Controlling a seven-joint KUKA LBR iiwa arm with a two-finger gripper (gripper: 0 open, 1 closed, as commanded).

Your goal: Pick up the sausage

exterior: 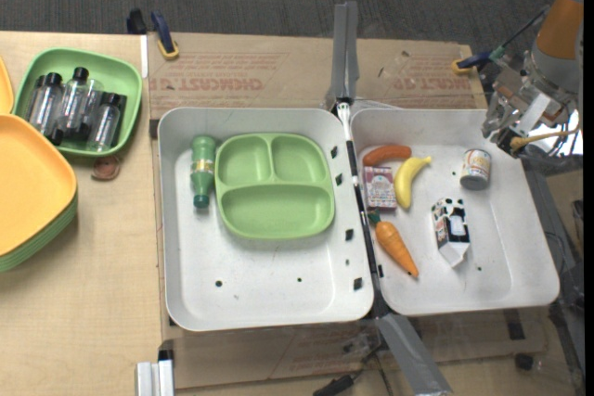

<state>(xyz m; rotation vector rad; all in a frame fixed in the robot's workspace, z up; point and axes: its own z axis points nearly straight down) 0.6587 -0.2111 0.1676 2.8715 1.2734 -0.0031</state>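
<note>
The sausage (386, 154) is a short reddish-orange link lying near the far left corner of the right bin (492, 278), just above a small pink box (379, 186) and beside a yellow banana (408, 180). My gripper (506, 127) hangs at the bin's far right edge, well to the right of the sausage and close above a small tin can (475, 169). Nothing can be seen between its fingers.
An orange carrot (396, 247) and a small black-and-white carton (451, 231) also lie in the right bin. The left bin (186, 283) holds a green divided plate (275, 185) and a green bottle (202, 170). A green tray of dark bottles (78, 101) and stacked orange plates (30, 195) sit on the bench at left.
</note>
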